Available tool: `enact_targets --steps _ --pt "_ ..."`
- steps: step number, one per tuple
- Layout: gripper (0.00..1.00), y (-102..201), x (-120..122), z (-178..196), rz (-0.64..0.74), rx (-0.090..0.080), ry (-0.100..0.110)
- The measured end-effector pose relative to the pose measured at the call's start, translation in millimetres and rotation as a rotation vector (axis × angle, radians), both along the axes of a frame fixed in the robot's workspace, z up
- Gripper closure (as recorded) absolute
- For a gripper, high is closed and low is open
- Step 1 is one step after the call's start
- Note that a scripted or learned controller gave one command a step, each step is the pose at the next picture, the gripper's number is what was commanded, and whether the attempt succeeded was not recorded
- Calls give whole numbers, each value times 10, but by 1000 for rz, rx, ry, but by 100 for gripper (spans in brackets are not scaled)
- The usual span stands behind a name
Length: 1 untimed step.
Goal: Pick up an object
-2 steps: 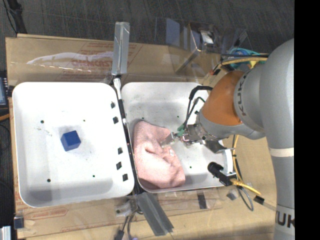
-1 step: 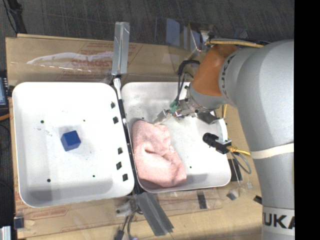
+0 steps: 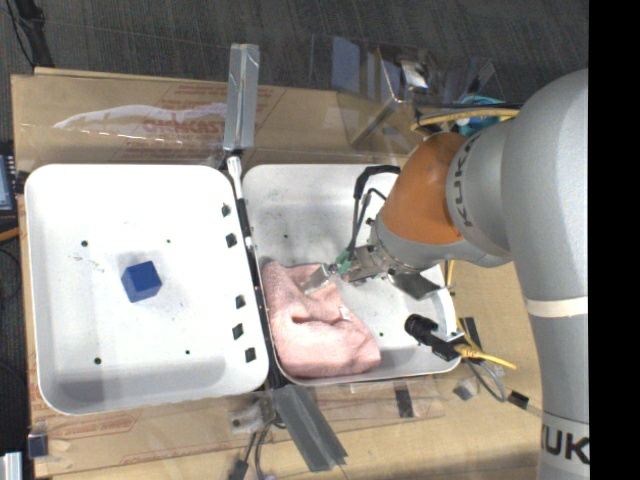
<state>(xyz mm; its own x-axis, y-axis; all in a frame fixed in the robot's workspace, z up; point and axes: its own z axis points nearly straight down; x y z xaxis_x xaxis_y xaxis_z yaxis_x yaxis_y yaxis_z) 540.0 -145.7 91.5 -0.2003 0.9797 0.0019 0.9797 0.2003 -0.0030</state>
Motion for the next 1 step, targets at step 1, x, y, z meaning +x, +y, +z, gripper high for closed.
enact_targets --steps 1 --pt "0 257 54 -1 131 0 1"
